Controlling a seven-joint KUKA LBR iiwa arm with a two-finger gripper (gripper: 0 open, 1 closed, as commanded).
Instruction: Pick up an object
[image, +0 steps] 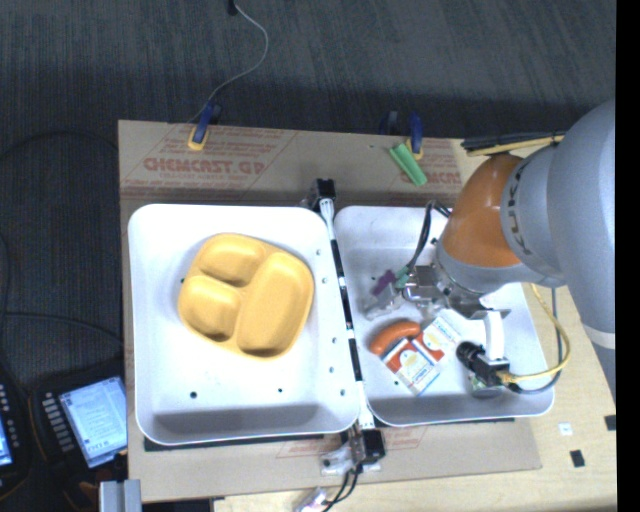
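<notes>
a: camera view — what lies at the edges, and where is there open room?

b: two white bins sit side by side on a cardboard sheet (300, 165). the left bin (160, 400) carries a yellow three-section tray (245, 293) in its upper middle; a bare band of floor runs along its near wall and its left wall. the right bin (360, 230) is crowded: the arm (560, 220), grey with an orange band, enters from the right and covers the bin's upper right part. bare floor shows along the far-left corner of this bin and in a thin strip by its near wall.

a: and the gripper?

b: the gripper (420, 285) hangs over the middle of the right bin, its body masked by the wrist. whether it is spread or closed, i cannot tell.

a: where are the things to pick?

b: all in the right bin. an orange oblong piece (393, 333) lies just below the gripper, long axis running from lower left to upper right. touching it on the near side is a small printed carton (420, 358), its long axis slanting from upper right to lower left. a purple piece (384, 284) sits just left of the gripper. a black-and-white object (485, 358) lies by the near right wall.
</notes>
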